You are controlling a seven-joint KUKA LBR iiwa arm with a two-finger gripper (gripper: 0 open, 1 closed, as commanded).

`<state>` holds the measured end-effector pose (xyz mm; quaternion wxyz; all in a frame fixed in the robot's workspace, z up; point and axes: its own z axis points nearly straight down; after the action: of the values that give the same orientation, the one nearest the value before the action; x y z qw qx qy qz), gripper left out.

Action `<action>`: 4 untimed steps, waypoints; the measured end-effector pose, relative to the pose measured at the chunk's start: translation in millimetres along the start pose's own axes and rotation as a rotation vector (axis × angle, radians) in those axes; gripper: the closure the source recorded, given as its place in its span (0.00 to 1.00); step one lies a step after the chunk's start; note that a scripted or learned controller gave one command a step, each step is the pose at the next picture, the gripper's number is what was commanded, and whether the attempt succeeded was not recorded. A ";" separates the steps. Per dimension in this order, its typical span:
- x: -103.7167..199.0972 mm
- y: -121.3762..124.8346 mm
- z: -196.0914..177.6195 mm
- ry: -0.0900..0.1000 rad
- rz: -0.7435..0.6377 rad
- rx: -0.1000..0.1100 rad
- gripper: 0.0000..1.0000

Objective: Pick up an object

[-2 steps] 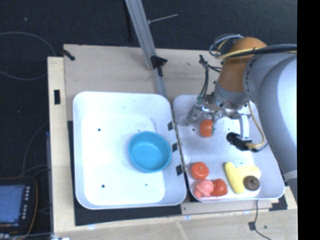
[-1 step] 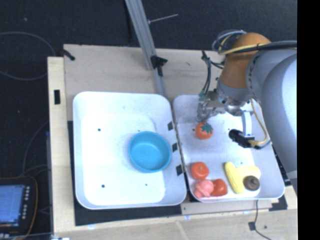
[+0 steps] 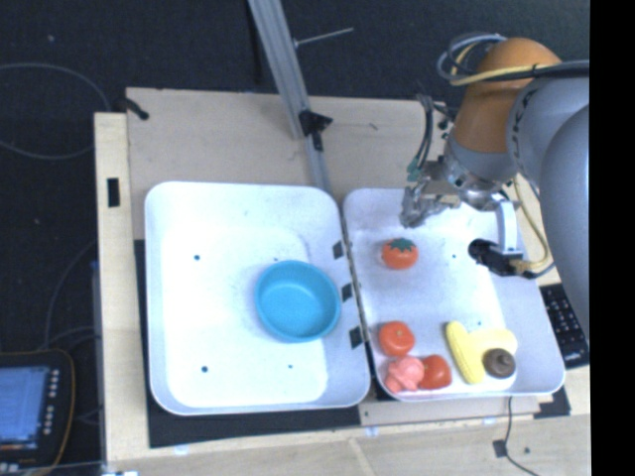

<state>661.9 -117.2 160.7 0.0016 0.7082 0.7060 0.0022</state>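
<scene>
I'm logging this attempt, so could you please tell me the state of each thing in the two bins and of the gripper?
Gripper: above the right bin's far end, holding nothing visible.
Tomato with green top: upright, alone, just below the gripper.
Blue bowl: upright in the left bin.
Orange ball: resting free.
Pink and red toys: touching, at the near wall.
Yellow toy: lying on its side.

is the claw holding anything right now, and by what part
Nothing is held. The claw hangs above the right bin, apart from the tomato just below it.
</scene>
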 end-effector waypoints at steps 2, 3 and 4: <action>-3.9 2.8 -81.5 0.000 -0.008 0.002 1.00; 40.7 -1.0 -89.7 0.002 -0.011 0.009 1.00; 84.9 -10.5 -83.2 0.001 -0.011 0.009 1.00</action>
<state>651.2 -32.3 243.9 -0.0017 0.7044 0.7098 -0.0005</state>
